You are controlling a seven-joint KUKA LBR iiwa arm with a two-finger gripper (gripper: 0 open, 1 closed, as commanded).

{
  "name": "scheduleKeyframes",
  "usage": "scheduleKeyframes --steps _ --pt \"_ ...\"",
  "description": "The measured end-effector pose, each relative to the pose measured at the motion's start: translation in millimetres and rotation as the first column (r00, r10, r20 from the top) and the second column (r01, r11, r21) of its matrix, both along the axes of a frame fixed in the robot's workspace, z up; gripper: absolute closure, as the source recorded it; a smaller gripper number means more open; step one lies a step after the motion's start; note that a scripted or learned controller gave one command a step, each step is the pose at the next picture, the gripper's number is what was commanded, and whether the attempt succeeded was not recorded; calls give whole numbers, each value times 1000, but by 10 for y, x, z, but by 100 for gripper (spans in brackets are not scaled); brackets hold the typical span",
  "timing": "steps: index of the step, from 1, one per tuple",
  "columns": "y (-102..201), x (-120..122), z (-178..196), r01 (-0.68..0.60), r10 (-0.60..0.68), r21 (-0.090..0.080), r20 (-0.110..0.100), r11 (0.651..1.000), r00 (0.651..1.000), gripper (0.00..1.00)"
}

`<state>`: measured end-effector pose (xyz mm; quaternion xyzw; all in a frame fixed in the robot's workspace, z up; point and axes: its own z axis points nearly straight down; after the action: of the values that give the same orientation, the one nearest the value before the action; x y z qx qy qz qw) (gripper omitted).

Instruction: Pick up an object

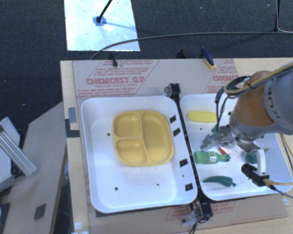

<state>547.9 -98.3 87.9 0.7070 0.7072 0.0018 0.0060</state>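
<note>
My gripper (214, 140) hangs low over the middle of the right bin (280, 183), pointing left, on the grey arm with its orange band (251, 106). Just below it lies a green bottle (211, 157) on its side, close to the gripper or touching it. A small red and white item (230, 149) shows right beside the gripper. A yellow corn cob (201, 117) lies toward the bin's far left. A dark green pepper-like piece (219, 181) rests near the front. A teal and white object (251, 157) sits to the right, partly under the arm.
The left bin (97, 156) holds a yellow divided plate (141, 138). A black divider strip (183, 136) runs between the bins. Cables loop from the arm past the right bin's front right corner (287, 190). A metal bracket (11, 145) stands off the bench at the left.
</note>
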Motion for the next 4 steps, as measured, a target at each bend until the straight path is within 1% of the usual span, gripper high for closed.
scheduleKeyframes --steps 1,2,4 --pt "-22 30 145 1 -1 -5 12 1000 1000 100" --pt "-49 75 785 -4 4 5 -4 1000 1000 100" --pt "-52 106 1820 -5 5 5 -4 1000 1000 100"
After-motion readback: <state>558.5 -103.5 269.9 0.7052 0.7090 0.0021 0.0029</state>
